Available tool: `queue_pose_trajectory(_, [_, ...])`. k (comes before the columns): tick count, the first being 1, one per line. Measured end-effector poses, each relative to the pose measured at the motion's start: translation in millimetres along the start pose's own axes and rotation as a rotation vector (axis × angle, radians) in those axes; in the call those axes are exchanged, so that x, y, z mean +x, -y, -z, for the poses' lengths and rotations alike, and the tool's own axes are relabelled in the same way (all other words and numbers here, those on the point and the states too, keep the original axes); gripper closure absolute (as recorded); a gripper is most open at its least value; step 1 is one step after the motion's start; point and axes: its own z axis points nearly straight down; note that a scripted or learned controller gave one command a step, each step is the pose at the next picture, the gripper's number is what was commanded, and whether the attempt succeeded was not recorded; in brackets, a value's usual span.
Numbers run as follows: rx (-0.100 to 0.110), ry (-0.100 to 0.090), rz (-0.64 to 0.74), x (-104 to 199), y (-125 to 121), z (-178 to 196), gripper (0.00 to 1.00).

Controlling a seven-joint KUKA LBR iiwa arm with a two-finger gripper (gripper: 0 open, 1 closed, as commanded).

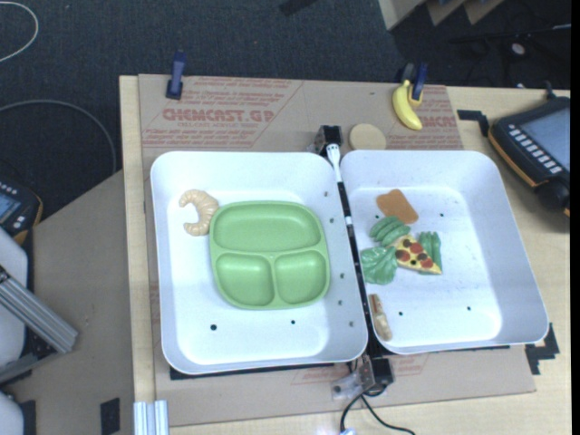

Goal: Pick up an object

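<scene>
Camera view, counting: left bin [181, 320] with one green divided plate [269, 253] and one croissant [198, 210]; right bin [489, 243] with one orange-brown piece [397, 206], two green leaves [382, 250], one pizza slice [418, 255], one small tan piece [379, 318] against its left wall. Behind, on brown cardboard [236, 114], one banana [407, 107] and one tan disc [367, 137]; dark carpet [82, 43] all round.

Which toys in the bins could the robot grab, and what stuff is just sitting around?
To grab:
croissant
green plate
brown patty
pizza slice
green leaves
small brown piece

Just lying about:
banana
tan disc
blue clamp
tablet
</scene>
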Motion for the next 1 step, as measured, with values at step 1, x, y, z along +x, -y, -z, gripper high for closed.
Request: queue_pose_trajectory(1, [-0.027, 0.008, 0.011, 35.8, -0.3, 121.6, 1.0])
